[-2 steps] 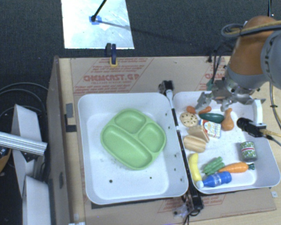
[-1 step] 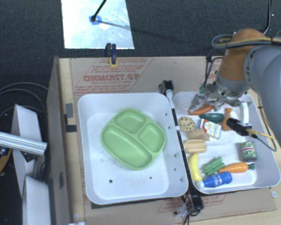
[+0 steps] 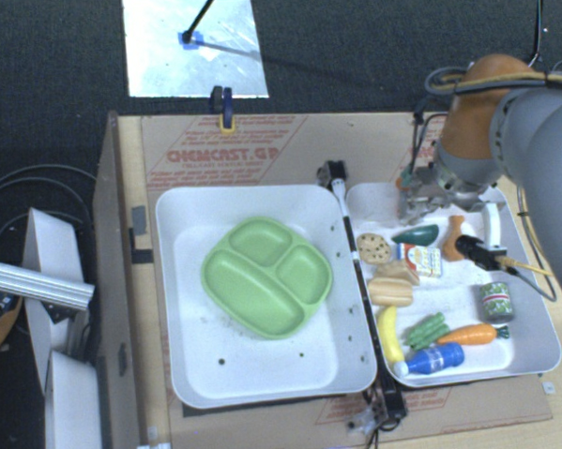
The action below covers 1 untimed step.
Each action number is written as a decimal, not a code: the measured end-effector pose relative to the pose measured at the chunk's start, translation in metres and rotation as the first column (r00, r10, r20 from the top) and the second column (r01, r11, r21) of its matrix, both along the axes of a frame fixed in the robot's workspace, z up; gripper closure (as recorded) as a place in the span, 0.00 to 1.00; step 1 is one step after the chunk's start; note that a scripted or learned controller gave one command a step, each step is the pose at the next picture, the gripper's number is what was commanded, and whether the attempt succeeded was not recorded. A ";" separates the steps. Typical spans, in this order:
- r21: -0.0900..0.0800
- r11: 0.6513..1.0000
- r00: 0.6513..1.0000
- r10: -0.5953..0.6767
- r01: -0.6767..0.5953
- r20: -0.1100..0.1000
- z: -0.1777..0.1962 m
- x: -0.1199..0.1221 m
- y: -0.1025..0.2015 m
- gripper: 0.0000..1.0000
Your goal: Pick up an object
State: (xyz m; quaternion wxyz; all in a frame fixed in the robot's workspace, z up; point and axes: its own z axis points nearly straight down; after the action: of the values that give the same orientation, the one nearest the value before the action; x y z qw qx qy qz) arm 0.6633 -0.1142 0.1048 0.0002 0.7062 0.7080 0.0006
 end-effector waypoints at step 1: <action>0.000 1.000 1.000 0.000 0.000 0.001 0.000 0.000 0.000 0.00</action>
State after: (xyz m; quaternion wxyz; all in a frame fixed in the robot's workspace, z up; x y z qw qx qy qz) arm 0.6634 -0.1142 0.1046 0.0007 0.7061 0.7081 0.0010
